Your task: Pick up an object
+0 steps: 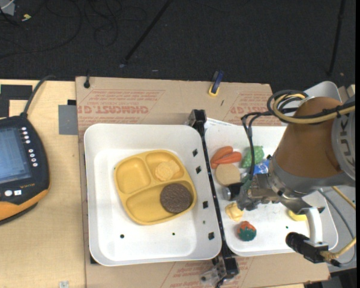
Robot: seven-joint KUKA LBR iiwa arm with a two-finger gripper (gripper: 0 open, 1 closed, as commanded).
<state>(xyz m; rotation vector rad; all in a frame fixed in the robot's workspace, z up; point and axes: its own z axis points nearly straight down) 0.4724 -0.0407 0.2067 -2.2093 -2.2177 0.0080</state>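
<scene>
The tool [245, 198] is hanging low inside the right bin [324, 245], among the toy foods it must choose from; whether it is gripping anything, I cannot tell. A yellow piece [233, 211] is lying just beside it.

This is a robot lab, not a home. A teach pendant [12, 167] with a lit screen lies at the left of the tabletop [54, 245]. Two white bins [102, 143] sit on flattened printed cardboard [144, 104], held by black clamps [198, 117]. Loose cables [96, 17] trail over dark floor behind. An industrial arm [309, 143] with an orange band reaches in.
</scene>
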